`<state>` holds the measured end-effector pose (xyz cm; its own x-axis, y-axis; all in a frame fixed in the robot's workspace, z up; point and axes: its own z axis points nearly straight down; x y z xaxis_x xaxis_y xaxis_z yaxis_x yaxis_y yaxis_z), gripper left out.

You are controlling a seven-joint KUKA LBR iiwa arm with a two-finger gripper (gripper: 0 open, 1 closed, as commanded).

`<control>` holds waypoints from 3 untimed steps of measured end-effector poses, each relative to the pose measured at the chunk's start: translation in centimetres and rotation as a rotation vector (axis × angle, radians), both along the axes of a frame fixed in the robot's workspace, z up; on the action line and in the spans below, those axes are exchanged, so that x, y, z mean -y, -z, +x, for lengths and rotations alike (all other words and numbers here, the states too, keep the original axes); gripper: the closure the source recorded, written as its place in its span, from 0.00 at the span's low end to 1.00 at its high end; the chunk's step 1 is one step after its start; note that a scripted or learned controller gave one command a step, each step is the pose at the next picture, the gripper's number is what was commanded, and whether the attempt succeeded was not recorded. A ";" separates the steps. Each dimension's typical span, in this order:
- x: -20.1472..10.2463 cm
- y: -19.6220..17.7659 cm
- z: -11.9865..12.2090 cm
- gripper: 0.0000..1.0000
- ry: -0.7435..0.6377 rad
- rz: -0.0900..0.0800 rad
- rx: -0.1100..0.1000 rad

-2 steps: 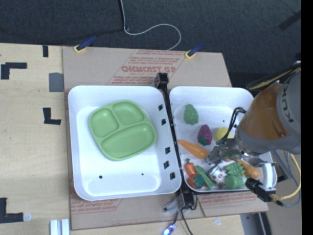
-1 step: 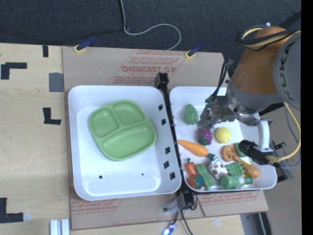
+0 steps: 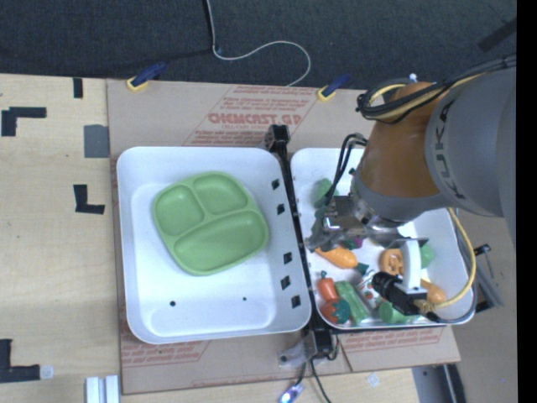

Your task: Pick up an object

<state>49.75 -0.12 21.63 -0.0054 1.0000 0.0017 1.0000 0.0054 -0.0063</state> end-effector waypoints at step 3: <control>-2.4 -12.4 -1.4 1.00 0.001 -0.004 0.001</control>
<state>48.35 2.28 34.02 -0.0044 1.0000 -0.0022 1.0000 0.0044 -0.0056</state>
